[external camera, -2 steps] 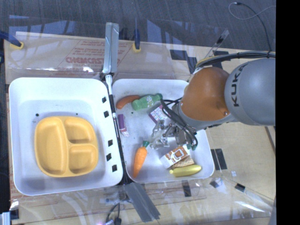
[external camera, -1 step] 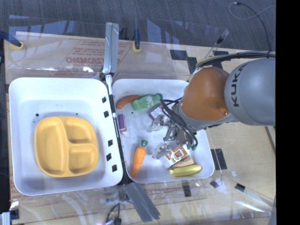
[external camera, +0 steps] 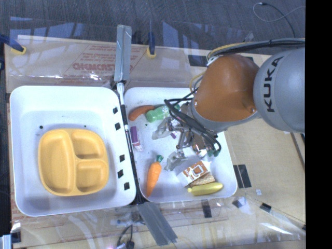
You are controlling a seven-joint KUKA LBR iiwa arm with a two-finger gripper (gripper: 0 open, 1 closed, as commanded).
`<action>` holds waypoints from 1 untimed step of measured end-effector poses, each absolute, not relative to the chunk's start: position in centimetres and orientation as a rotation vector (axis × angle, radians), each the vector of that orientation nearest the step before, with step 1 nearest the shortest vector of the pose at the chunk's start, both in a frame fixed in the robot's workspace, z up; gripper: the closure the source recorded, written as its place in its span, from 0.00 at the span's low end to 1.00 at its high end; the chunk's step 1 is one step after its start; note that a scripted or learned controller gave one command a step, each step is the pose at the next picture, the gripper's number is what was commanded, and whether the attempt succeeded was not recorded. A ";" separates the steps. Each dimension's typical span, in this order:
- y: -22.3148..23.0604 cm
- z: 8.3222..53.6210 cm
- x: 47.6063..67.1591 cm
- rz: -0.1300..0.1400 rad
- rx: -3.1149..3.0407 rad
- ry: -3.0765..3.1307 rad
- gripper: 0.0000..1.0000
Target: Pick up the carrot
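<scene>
orange carrot (external camera: 153,176) with green top lies near the right bin's front-left corner.

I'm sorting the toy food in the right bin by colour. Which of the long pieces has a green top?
The carrot, lying near the right bin's front-left corner. Its orange body ends in a small green tuft, unlike the plain sausage at the back and the yellow piece at the front.

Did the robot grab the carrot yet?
Not yet. The carrot lies on the floor of the right bin, near its front-left corner. The pincer hangs above the bin, up and right of the carrot, not touching it. Reaching, gripping and lifting are left.
</scene>
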State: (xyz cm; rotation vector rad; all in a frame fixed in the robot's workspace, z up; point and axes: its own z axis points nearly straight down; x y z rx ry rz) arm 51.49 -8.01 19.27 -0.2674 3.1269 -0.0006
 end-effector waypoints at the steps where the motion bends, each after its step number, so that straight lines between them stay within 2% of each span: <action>1: -8.0 19.3 51.5 -0.001 -0.267 3.127 0.00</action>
